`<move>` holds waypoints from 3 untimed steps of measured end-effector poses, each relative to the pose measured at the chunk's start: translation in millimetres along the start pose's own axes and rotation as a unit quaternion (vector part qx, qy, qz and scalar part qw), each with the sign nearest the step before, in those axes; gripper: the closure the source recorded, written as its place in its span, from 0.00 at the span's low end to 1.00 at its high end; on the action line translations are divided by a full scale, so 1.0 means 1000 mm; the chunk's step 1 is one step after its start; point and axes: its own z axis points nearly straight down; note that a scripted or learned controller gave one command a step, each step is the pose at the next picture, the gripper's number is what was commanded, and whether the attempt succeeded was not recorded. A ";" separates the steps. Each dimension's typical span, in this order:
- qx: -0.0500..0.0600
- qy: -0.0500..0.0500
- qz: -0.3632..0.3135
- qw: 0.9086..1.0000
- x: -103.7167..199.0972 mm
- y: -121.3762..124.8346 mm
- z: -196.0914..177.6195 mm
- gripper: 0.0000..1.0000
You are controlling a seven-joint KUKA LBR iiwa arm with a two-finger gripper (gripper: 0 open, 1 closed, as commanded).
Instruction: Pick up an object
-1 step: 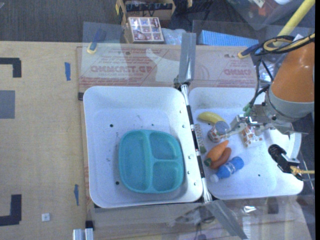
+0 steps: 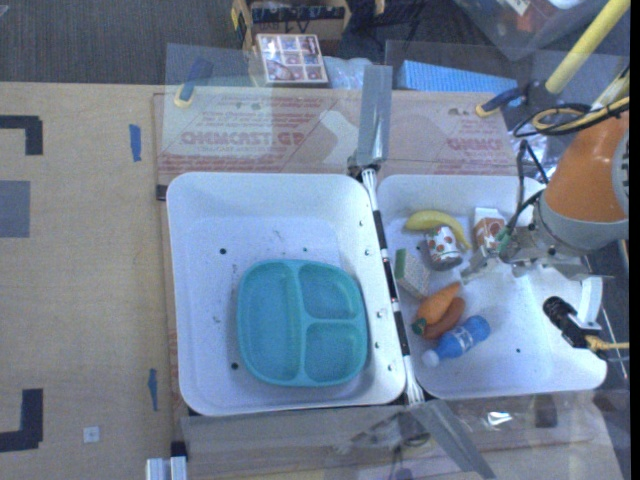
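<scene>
The right bin (image 2: pixel 520 363) holds several small things. A yellow banana (image 2: pixel 436 222) lies at the back, with a small can (image 2: pixel 443 250) just in front of it and a red-and-white packet (image 2: pixel 488 230) to its right. An orange carrot (image 2: pixel 440 304) and a blue plastic bottle (image 2: pixel 456 338) lie nearer the front. My gripper (image 2: pixel 483 261) hangs low over this bin, just right of the can and in front of the packet. Nothing shows between its tips.
The left bin (image 2: pixel 200 218) carries a teal divided tray (image 2: pixel 300 320). A green item (image 2: pixel 400 264) and a clear wrapper (image 2: pixel 413 283) rest against the right bin's left wall. The arm's orange band (image 2: pixel 590 173) hangs over the right bin's far right side.
</scene>
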 end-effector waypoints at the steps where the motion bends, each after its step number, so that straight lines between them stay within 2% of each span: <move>1: -0.002 -0.001 -0.171 0.985 -0.025 0.075 -0.006 0.00; 2: -0.005 -0.003 -0.171 0.985 -0.026 0.076 -0.018 1.00; 3: -0.001 -0.001 -0.184 0.983 0.007 0.083 -0.107 1.00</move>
